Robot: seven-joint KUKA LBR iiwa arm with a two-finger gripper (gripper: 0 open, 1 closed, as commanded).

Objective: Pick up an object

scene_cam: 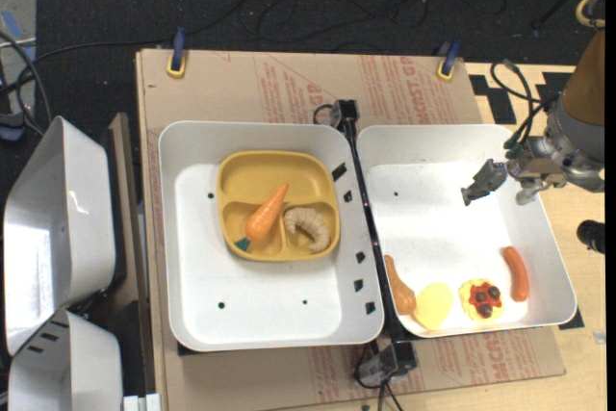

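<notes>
- Over the right bin [452,149], camera view: the end effector [484,181] hangs at the bin's upper right, above bare white floor, reaching in from the right edge.
- Whether the end effector is spread or pressed together, I cannot tell; it shows as a small dark shape at this slant, with nothing visibly pinched.
- Candidate objects lie along the near wall of the right bin: a red sausage [517,272] at right, a small pizza round [481,298] just left of it, a yellow disc [433,304] beside that, and an orange spoon-shaped piece [398,284] against the left wall.
- All four sit well apart from the end effector, toward the near side; judged, none is yet approached.
- Sausage lies nearly upright in the frame, apart from its neighbours, so it looks the easiest to close on.
- Left bin [183,207]: a yellow divided plate [231,178] holds a carrot [266,212] leaning across the divider and a pale shrimp-like piece [308,227] in the right compartment.
- Bench [289,82]: brown board, two yellow clamps at the far edge.
- Judged step: positioning before descent; the pick is not yet begun.
</notes>
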